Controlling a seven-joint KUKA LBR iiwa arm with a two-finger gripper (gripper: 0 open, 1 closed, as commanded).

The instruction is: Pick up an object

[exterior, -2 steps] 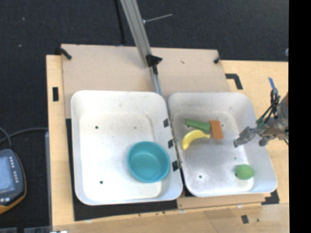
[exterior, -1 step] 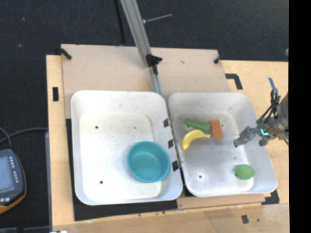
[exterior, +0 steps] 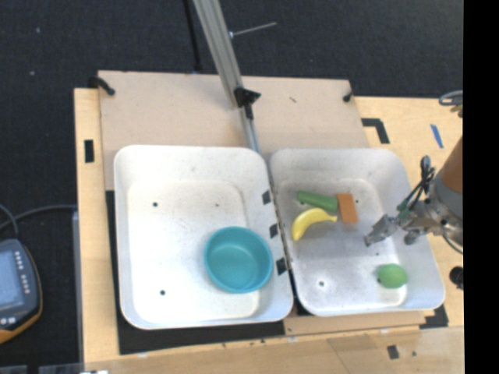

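Over the right bin's right side | claw, grip state unclear, nothing seen held | green ball just nearer; banana, green vegetable, orange block left | advice: centre above ball, descend straight | left bin: blue bowl

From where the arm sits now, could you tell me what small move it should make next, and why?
Probably shift the tool toward the green ball and descend. The ball lies by itself in the right bin, just below the tool in the picture, whereas the banana touches other objects.
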